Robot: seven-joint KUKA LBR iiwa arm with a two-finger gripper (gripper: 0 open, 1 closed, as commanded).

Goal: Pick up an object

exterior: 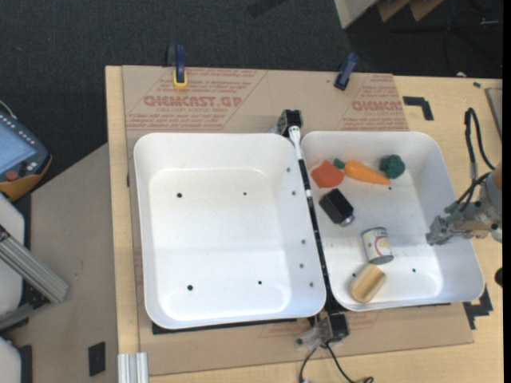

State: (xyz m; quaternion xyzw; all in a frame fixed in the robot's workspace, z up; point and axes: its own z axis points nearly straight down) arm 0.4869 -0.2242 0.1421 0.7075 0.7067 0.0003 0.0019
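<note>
The fingers (439,234) come in from the right side and sit at the right wall of the right bin (447,282). They are small and blurry here, so I cannot tell if they are spread apart or pressed together. Nothing can be seen between them.

All the things to pick from lie in the right bin, to the left of the fingers. The closest one is a small can (378,244) with a silver top, lying tilted, near the fingers on their left. Just below the can and a bit further left is a tan block (368,282) that looks like a piece of wood or bread. It is near the front wall of the bin.

Up and to the left of the fingers is a black thing (336,207), lying at a slant, near the middle strip between the two bins. Further up is a toy carrot (366,172), orange with a green end. An orange-red lump (326,174) touches the carrot's left end. A dark green round thing (392,165) sits just beside the carrot's right end, up from the fingers.

The left bin (152,238) is well apart from the fingers, far to their left. Both bins rest on a brown table (239,94) with red letters on it. Two blue clamps (179,61) hold the back edge of the table.
</note>
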